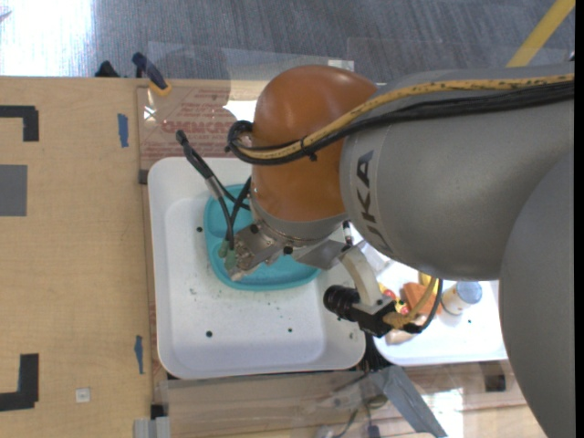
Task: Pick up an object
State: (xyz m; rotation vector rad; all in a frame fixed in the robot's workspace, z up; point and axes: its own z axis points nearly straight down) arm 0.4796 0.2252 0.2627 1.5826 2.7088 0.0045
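Grey carpet and a tan cardboard panel point(68, 245) frame a bench where a KUKA arm point(438, 172) reaches down into the left white bin point(178, 327), its orange wrist band point(306, 144) hanging directly above the work.

A shallow teal dish point(274, 275) lies in that bin, toward the bin's far half, and looks the likeliest thing to be picked up. The gripper point(239, 258) is pressed low at the dish's left rim, the wrist covering most of the dish's middle. From the gripper, the exposed teal runs in a crescent to the near side and off to the right, beneath the wrist; a narrower strip rises on the far side beside the black cables point(214, 190). The dish seems roughly oval, its long axis apparently running across the bin, though too much is covered to be sure.

Whether the gripper is open or closed cannot be told, and nothing can be confirmed as held. Whether it touches the dish's rim or hovers just over it is equally unclear.

Beyond the dish, to the right, the second white bin point(474, 340) holds a few small items, an orange piece point(415, 295) and a pale blue cap point(467, 292) among them, largely cut off by the arm. Dark specks dot the bin floor near the dish.
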